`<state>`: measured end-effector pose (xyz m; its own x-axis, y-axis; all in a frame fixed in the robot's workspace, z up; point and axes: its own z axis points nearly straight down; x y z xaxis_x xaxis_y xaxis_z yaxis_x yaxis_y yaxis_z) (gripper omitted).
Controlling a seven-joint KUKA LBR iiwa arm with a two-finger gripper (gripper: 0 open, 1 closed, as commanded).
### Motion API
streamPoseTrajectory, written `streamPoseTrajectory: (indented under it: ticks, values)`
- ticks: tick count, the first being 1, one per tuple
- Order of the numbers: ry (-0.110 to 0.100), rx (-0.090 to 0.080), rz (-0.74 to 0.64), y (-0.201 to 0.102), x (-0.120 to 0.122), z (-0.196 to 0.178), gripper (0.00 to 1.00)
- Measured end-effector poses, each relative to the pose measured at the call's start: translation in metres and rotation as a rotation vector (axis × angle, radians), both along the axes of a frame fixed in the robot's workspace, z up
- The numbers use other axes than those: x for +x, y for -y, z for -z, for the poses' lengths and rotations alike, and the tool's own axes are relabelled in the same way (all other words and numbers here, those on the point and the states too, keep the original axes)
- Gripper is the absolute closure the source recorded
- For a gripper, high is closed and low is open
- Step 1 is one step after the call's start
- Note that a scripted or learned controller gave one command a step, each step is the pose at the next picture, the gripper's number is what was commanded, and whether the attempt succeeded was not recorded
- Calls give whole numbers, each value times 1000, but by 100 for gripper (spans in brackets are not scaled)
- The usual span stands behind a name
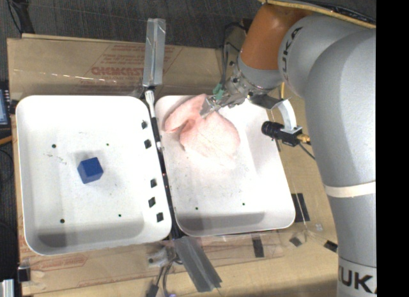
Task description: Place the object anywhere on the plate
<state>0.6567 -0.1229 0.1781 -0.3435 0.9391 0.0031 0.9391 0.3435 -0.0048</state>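
A small blue cube (91, 169) rests on the floor of the left bin (38, 225), a little left of its middle. A pale pink plate (211, 139) lies in the far half of the right bin (268, 206), and a second pink lobe (179, 115) shows beside it toward the bin's far left corner. My gripper (213, 103) hangs over the plate's far edge, well to the right of the cube and apart from it. Nothing blue shows at the gripper.
A divider with black clips (155, 168) separates the two bins. A grey metal bar (153, 53) stands behind them. A black cable fitting (281, 131) juts over the right bin's right rim. The bulky arm (339, 98) covers the right side.
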Motion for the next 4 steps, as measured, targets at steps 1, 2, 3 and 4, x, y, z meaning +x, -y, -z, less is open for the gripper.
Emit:
streamPoseTrajectory:
  ticks: [1,2,3,4]
  values:
    - [3,0,-7,-1,1,-50,100]
    - [1,1,-412,-48,-34,-54,100]
    - [1,3,-817,-84,-58,-45,100]
    - [2,4,-1222,-129,-83,-56,100]
